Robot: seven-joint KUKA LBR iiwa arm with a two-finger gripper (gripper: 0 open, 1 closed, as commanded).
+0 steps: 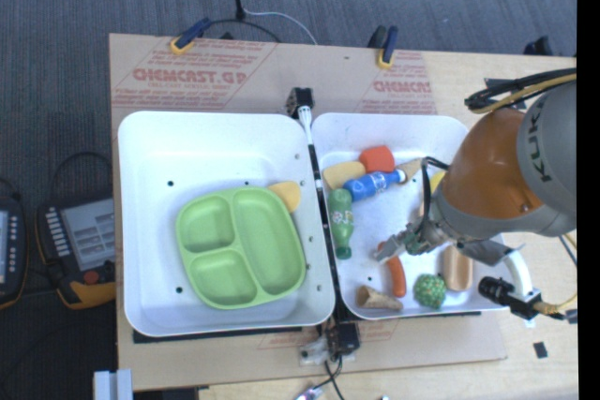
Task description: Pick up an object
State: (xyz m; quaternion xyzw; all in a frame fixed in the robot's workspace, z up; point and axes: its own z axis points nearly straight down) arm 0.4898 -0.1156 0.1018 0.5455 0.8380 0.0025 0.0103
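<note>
The gripper (398, 245) hangs low inside the right bin (452, 125), at the end of the arm (497, 178) that comes in from the right side, and its two metal fingers (386, 248) point toward the left and a little down; whether they stand apart or together cannot be told, because they are small and partly blurred, and nothing is seen between them. Probably the arm is lowered like this because the program prepares a grasp among the toy food, which lies in a loose heap along the left half of this bin. The nearest candidate is the red sausage (397, 276), which lies just below the fingertips, almost touching them, with its long side running up and down in the view. Beside it, further right, is a green broccoli piece (430, 290), and a tan bread-like piece (457, 269) lies under the wrist. A cone-shaped piece (377, 299) rests at the bottom edge. To the left of the gripper a green bottle (340, 222) lies along the wall between the bins, and above are a blue bottle (372, 185), a yellow piece (343, 172) and a red block (377, 157). In the left bin (150, 145) a green divided plate (242, 247) sits, well apart, with a yellow piece (286, 194) at its corner
</note>
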